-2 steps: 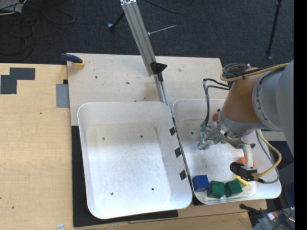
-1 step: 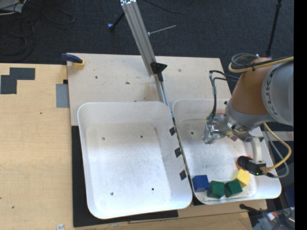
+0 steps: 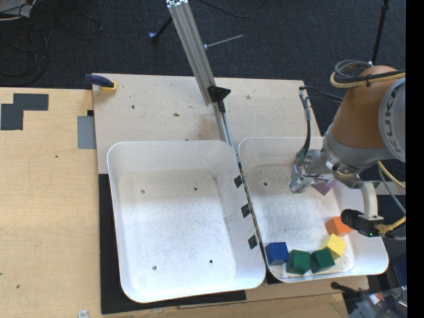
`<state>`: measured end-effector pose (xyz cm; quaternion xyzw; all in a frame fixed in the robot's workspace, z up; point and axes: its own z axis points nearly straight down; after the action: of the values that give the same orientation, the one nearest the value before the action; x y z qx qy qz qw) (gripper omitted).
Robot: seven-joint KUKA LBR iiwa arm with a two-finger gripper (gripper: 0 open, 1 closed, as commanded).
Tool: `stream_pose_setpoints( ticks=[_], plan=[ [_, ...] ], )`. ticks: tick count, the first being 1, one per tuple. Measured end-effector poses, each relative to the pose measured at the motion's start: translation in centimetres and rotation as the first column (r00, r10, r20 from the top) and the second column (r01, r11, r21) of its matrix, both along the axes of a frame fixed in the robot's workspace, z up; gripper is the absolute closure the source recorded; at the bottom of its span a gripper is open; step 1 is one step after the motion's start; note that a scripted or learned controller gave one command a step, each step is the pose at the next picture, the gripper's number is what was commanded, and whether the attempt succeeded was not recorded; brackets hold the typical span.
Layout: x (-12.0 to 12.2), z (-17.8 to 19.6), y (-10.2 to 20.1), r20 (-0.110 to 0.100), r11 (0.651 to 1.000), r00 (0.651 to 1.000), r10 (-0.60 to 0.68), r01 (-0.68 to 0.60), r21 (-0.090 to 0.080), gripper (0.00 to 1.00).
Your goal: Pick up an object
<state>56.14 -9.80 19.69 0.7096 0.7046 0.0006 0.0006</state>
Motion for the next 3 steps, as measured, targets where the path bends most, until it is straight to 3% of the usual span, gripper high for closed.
stream_pose_setpoints(
  ticks=[1,2,3],
  plan=[
    [0.1,4.3,-0.2,0.000,1.000,1.000,0.007,-0.007,0.000,1.00],
    [1.4,4.2,5.1,-0.003,1.000,1.000,0.011,-0.011,0.002,1.00],
    [0.9,3.4,11.1,-0.006,1.000,1.000,0.012,-0.012,0.003,1.00]
  ],
)
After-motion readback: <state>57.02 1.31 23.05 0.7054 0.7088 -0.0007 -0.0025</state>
